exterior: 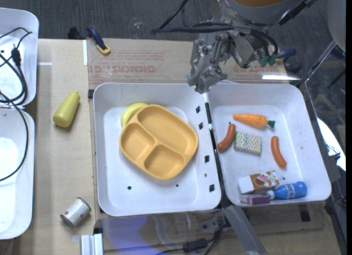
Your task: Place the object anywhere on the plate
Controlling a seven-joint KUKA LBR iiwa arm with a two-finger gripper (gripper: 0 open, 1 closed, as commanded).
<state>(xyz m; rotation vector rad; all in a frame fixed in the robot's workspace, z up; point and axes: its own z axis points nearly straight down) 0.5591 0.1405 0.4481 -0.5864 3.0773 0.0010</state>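
Note:
A yellow divided plate (pixel 158 141) lies in the left bin (pixel 110 182), with a pale yellow round thing (pixel 130 112) tucked under its far left edge. In the right bin (pixel 308 138) lie a toy carrot (pixel 253 120), two sausages (pixel 226 137) (pixel 278 152), a patterned sponge block (pixel 248 143), a small carton (pixel 258 182) and a blue bottle (pixel 290 191). My gripper (pixel 204 80) hangs over the far rim between the two bins, high above them, with nothing visible between its fingers.
On the bench left of the bins lie a yellow squeeze bottle (pixel 67 109) and a small can (pixel 75 212). A blue and yellow clamp (pixel 98 40) sits at the far edge. White trays with black cables (pixel 14 61) stand at the far left.

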